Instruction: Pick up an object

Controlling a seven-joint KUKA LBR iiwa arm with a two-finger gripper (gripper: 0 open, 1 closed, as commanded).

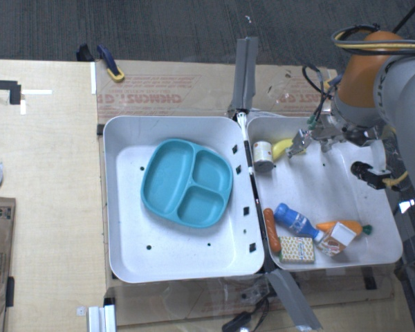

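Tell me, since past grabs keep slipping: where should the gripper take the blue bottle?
Probably across the middle of the blue bottle, from above. It lies on its side, slanted, and its long flanks look free there, while its lower end sits beside the cracker box and carton.

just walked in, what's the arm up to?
The KUKA arm is reaching into the right bin, gripper low near the yellow banana and the small can at the bin's far left corner. Nothing visibly held. A blue divided plate sits in the left bin.
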